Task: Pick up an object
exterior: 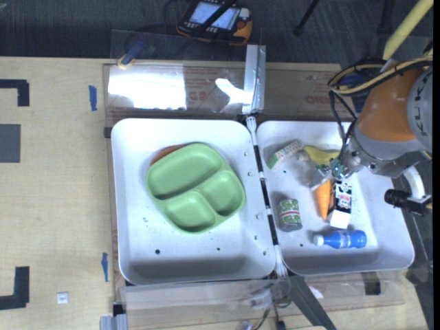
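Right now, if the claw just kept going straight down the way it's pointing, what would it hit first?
Most likely the orange carrot-shaped toy, which lies just under the claw in the right bin. Depth is hard to judge from above.

A single fixed camera looks down on the bench [55,184] from above at a slight slant, far enough off to take in both white bins whole. The left bin [130,253] fills the middle of the frame; the right bin [392,253] sits toward the right edge, where the arm [395,115] enters. Dark floor [103,5] runs along the top, so the camera probably tilts toward the bench's far edge.
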